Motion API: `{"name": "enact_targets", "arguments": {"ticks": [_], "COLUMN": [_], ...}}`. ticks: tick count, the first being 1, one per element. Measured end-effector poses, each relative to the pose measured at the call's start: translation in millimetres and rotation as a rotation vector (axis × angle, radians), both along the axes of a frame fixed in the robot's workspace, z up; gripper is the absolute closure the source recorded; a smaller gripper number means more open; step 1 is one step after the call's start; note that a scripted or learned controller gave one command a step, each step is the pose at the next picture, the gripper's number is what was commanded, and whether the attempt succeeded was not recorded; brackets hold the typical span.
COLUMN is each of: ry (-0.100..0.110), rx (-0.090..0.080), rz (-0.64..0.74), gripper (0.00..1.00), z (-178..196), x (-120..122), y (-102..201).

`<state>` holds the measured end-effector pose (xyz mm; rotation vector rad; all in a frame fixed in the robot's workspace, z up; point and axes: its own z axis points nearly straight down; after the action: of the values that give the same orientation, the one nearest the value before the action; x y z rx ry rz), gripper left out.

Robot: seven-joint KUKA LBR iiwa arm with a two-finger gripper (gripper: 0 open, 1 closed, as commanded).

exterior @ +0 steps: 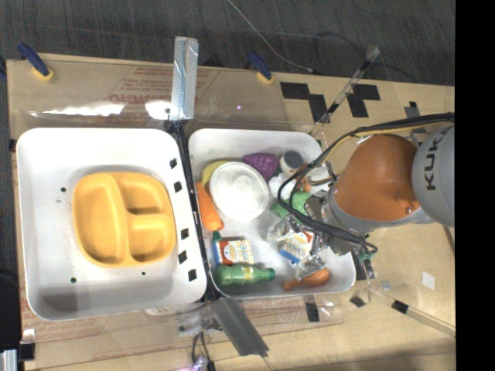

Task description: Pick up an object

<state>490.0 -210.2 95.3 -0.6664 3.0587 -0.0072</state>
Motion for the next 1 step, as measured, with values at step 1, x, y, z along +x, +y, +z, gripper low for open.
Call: {"name": "enact_targets", "arguments": {"ticks": [1], "ry": [-0.004], "rx": [-0.001], "rz": [0.006], "gripper": [1.0], "z": [10.0], "x": [2.0], "y": [1.6]}}
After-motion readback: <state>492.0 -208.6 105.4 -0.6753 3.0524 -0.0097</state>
